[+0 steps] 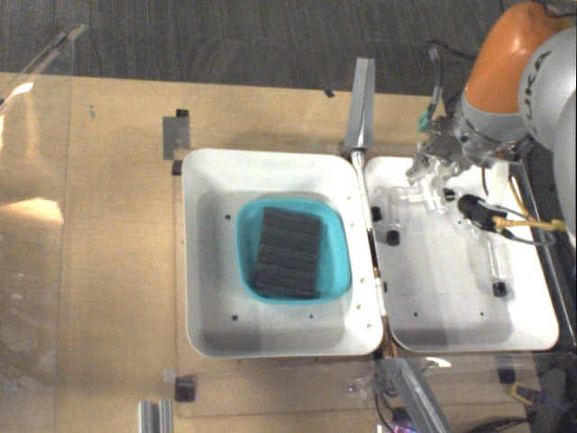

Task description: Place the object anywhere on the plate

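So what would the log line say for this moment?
object: dark ridged block lying on teal plate | bin: left bin | arm: gripper over right bin

My bench [99, 269] is light wood, with dark ribbed flooring [225, 16] beyond its far edge. Two shallow white bins sit side by side, rims touching: left bin [207, 323], right bin [451, 327]. A grey upright post [361, 106] stands at the far end of the seam between them. Small dark bracket [178, 133] just off the left bin's far-left corner, another black block [184, 388] near its near-left corner. Clear sheet [36, 179] covers the bench's left part, catching glare.
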Robot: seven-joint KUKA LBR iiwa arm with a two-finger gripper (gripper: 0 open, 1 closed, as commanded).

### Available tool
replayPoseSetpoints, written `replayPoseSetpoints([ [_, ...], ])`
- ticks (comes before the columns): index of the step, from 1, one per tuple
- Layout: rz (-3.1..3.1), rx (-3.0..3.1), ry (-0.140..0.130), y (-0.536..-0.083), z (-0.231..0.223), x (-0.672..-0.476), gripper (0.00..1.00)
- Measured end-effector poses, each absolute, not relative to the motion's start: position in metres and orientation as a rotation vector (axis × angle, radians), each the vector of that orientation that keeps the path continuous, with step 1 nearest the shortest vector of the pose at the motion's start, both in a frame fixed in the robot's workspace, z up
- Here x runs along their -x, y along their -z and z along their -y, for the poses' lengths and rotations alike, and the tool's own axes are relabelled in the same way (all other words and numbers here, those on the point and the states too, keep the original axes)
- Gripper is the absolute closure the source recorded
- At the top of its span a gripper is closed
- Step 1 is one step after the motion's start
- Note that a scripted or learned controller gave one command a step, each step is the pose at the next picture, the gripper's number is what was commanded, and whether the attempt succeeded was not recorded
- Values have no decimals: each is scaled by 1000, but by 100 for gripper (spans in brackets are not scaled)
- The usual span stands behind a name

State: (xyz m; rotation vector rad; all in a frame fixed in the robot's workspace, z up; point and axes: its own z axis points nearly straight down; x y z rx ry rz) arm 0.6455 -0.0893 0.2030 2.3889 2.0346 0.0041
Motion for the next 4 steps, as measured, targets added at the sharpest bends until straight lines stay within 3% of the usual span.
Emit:
replayPoseSetpoints([
  [1,-2139,-2299,-4,-187,54,-605,100],
  [2,-2138,-2299,-5,-187,54,-605,0],
  [3,-1973,-2432,-16,-388,31,-556,0],
  [4,-1859,-2520,-15,-434,75,-489,0],
])
